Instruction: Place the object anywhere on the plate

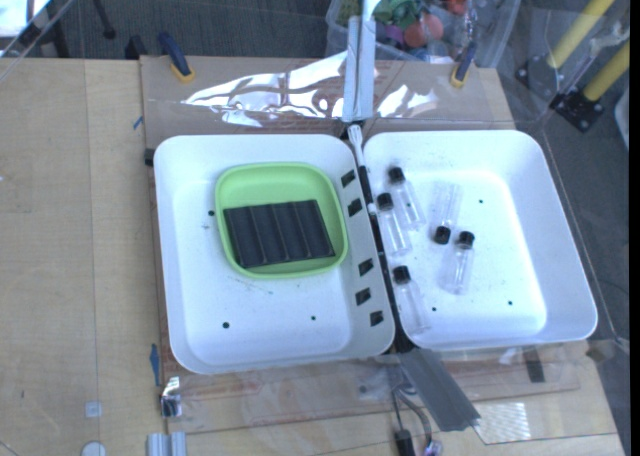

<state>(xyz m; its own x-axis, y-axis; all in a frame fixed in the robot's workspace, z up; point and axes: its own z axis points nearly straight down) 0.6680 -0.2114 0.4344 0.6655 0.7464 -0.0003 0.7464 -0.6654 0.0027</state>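
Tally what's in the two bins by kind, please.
Clear vials with black caps: 5, all lying in the right bin
Green plate: 1, in the left bin
Dark ribbed insert: 1, lying on the plate
Total: 7

Bins [500,159] — white plastic, smooth, showing a slight sheen; plate [280,182] — green plastic, matt, carrying a dark ribbed insert [277,233]; vials [457,262] — clear glass or plastic, glinting, with black caps; bench [70,244] — pale wood, looking matt; crinkled film [290,94] lying glossy behind.
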